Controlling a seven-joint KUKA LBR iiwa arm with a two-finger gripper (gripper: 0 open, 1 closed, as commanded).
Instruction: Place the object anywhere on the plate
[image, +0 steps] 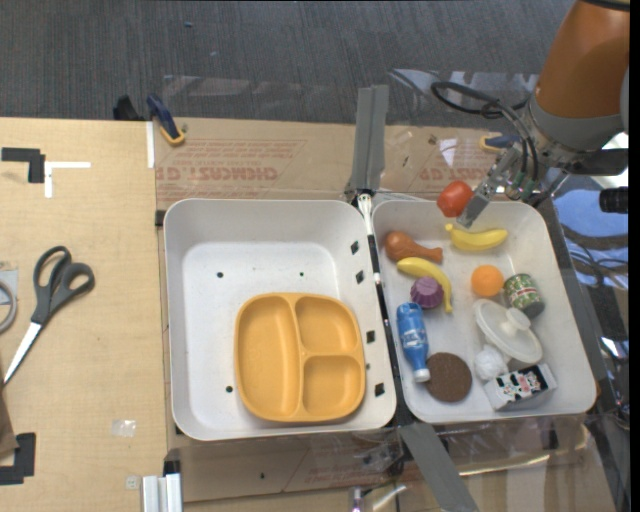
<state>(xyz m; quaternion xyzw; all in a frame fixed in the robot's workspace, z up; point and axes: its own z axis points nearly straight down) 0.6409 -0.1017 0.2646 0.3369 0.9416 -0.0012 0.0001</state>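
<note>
Over right bin's far corner: gripper (478, 205) beside red tomato (454, 197), grip state unreadable. Yellow plate (299, 356) bare; pick and placement both remain.

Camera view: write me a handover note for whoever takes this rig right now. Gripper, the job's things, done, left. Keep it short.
Gripper: over the far end of the right bin, next to the red tomato-like item; whether it grips anything cannot be told.
Plate: yellow, three compartments, in the left bin, nothing on it.
Right bin contents: two bananas, orange, drumstick, purple item, blue bottle, brown disc, can, white lidded dish, small carton.
Done: nothing placed yet.
Left: pick one object, carry it to the plate, release.
</note>
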